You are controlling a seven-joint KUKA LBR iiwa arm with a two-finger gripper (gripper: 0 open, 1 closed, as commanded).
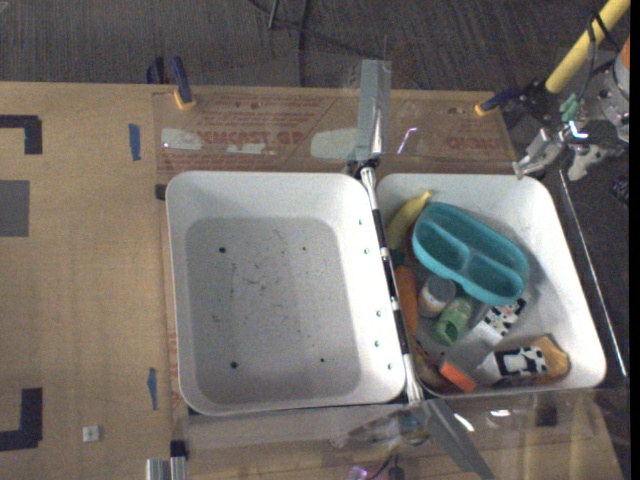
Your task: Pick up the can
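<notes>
The can (437, 294), small with a pale round top, stands in the right bin (573, 268), tucked against the lower left edge of a teal divided tray (470, 253). A green container (455, 320) lies just below the can. My gripper (553, 156) hangs above the right bin's far right corner, well away from the can, up and to its right. Its fingers are spread open with nothing between them.
The right bin also holds a banana (405, 218), an orange carrot-like piece (406, 303), a cow-patterned item (503, 315) and a tan toy (530, 360). The left bin (265, 193) sits beside it, past a metal divider (370, 118).
</notes>
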